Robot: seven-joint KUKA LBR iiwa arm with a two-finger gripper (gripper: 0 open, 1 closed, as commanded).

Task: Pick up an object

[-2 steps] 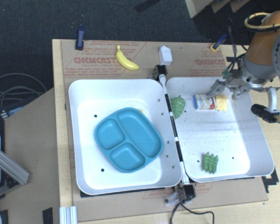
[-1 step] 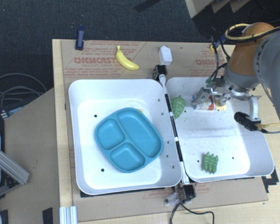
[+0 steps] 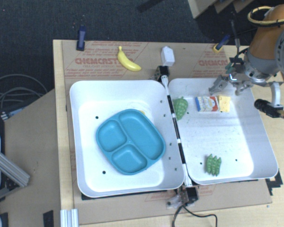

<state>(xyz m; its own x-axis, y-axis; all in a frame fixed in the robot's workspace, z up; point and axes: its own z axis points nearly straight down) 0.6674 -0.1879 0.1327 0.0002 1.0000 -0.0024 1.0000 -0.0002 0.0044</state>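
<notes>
Bumpy green toy [image 3: 213, 165] lies low in the right white bin [image 3: 255, 141]. Grey two-finger pincer [image 3: 223, 85] hovers spread wide – empty – beside a small printed carton [image 3: 208, 103]

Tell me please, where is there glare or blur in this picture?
Camera view: the white bins are bright, nearly washed out; the blue tray is sharp with a soft shadow under it; the claw and the small carton look slightly blurred; the dark floor shows little detail.

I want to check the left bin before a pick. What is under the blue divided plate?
The blue divided plate lies on the left bin floor. A pale yellowish edge peeks out at its far rim. Whatever else is beneath is covered.
</notes>
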